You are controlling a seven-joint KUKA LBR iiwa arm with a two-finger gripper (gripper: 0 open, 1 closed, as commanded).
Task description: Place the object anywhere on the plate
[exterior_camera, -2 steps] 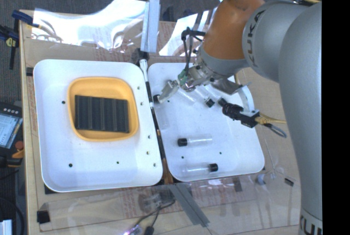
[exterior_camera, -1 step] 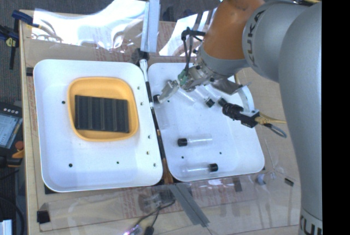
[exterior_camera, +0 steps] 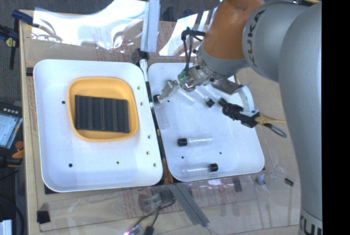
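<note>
A yellow plate (exterior_camera: 102, 89) with a dark ridged centre lies in the left bin (exterior_camera: 54, 163). In the right bin (exterior_camera: 249, 160) lie clear tubes with black caps: one (exterior_camera: 194, 141) near the middle, another (exterior_camera: 200, 168) by the front wall, and a third (exterior_camera: 203, 98) just under the wrist. My gripper (exterior_camera: 165, 92) hangs low over the right bin's far left corner, close to the divide between the bins and right of the plate. I see nothing clearly held in it.
The grey arm with its orange band (exterior_camera: 235, 29) fills the upper right. A black cable plug (exterior_camera: 236, 112) juts over the right bin. Crinkled foil (exterior_camera: 93, 26) lies behind the bins, and an upright metal bar (exterior_camera: 150, 23) stands at the back.
</note>
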